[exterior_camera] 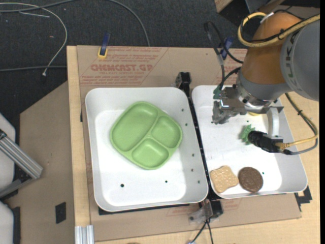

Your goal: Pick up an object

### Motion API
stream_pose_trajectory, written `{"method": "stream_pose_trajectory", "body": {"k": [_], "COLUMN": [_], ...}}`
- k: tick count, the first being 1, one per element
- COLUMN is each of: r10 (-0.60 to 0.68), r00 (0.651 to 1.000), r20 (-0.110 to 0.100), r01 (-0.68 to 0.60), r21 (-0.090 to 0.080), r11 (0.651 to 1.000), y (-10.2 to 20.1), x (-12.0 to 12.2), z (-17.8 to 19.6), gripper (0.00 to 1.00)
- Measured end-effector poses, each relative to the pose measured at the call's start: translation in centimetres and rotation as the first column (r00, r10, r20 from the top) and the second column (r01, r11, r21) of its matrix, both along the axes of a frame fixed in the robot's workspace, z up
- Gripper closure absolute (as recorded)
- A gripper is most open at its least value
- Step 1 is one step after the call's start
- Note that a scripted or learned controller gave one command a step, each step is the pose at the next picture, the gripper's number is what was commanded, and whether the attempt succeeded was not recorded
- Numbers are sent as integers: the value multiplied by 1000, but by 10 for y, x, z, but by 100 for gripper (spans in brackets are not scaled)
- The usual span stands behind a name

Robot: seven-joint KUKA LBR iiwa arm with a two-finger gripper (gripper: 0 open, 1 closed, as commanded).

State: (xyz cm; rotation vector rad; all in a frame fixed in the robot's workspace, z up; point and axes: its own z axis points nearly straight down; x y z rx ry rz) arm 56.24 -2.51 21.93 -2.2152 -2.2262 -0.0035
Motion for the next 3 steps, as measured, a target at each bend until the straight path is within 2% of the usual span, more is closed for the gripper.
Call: {"method": "stream_pose_trajectory", "body": {"k": [1,2,3], "r10": [0,0,-4], "r00": [1000,1000,1000], "r20": [2,1,0], "r01": [0,0,4], "r21": [-1,-1,-2], "r11": [1000,1000,1000], "y": [42,85,83], "x": [19,37,36], "z": [9,0,0], "gripper": [100,100,0]}}
